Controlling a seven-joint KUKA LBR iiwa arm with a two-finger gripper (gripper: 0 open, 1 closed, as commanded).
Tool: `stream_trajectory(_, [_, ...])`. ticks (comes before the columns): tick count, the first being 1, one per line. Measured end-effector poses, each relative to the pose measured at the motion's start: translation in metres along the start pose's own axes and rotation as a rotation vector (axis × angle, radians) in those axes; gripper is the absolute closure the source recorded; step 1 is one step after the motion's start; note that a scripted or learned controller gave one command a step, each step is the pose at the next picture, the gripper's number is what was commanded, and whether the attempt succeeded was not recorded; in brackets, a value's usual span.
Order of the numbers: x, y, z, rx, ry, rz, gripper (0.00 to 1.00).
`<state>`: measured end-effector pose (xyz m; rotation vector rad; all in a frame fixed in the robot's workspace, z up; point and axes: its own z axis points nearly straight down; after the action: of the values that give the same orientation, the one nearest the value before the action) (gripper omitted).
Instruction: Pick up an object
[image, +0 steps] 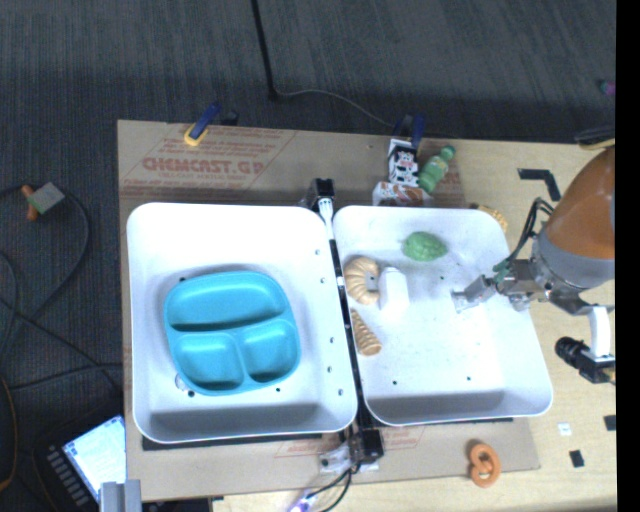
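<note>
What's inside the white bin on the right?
The right bin holds a green lump, a tan curled pastry, a white piece and a ridged tan one.

Green lumpy object (425, 246) (leafy-looking), lying in right bin's far part

Lighting even and diffuse, seemingly overhead; white bins (420, 390) bright to near-washout with faint detail loss, soft short shadows under the blue tray (232, 332), dark carpet (100, 60) grainy, overall focus slightly soft.
</note>
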<state>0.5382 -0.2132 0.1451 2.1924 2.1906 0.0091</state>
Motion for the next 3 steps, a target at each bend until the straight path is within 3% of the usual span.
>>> stream_trajectory(1, [0.042,-0.042,-0.021,0.036,0.026,-0.001,0.0])
stream_trajectory(2, [0.07,-0.005,0.007,0.036,0.026,-0.002,0.0])
stream_trajectory(3, [0.052,0.04,0.039,0.035,0.025,-0.002,0.0])
